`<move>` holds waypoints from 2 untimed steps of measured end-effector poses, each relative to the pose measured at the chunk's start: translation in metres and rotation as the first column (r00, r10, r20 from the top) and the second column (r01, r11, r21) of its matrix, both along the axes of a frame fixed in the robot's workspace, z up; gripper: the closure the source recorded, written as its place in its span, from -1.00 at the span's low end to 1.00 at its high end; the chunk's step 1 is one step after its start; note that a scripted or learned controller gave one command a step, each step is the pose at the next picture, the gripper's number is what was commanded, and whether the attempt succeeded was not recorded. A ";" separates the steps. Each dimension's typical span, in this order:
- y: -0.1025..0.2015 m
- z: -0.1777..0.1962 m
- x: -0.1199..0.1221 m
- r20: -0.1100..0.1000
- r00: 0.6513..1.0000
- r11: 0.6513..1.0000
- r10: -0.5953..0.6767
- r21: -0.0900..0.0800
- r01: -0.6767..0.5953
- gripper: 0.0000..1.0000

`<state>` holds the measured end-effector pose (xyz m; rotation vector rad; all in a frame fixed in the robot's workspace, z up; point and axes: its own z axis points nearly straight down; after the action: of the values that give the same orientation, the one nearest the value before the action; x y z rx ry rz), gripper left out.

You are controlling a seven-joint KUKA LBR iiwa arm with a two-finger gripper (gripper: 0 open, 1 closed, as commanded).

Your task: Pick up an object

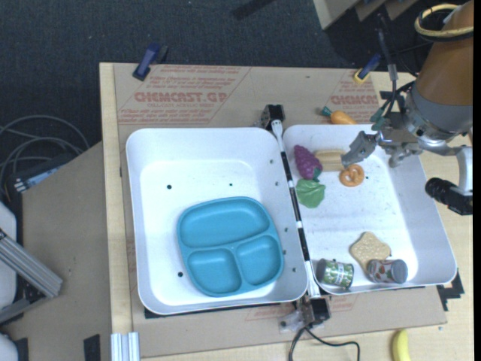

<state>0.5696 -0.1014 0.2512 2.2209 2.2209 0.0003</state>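
A wooden bench [113, 201] held two shallow white bins side by side. The left bin [150, 156] carried a blue divided plate [229, 245], sitting toward its near right corner. The right bin [421, 224] held a scatter of small toy foods.

The grey arm [443, 89] reached in from the right, and its gripper [353, 155] hung over the far part of the right bin, just above a small orange pretzel [351, 175]. Whether the gripper was wide or narrow could not be told from this angle.

The pretzel was the likeliest thing to be picked (a judgement from how close the gripper stood). It looked light, stiff and smooth, so it might slip; pinching across its outer edges seemed the best hold.

A tan stick [328, 159] lay just beside it, close enough to crowd the grasp. Further left sat a purple piece [306, 161] and a green piece [310, 193], both against the bin's left wall. Near the front lay a slice of toast [369, 249] and two small cans [336, 274], well apart from the pretzel.
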 end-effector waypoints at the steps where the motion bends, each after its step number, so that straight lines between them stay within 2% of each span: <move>1: 0.033 -0.067 0.064 -0.001 1.000 1.000 0.001 0.001 -0.001 -1.00; 2: -0.028 -0.150 0.052 -0.005 1.000 1.000 -0.002 0.000 0.002 -1.00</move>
<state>0.6220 -0.1292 0.1017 2.2256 2.2216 -0.0048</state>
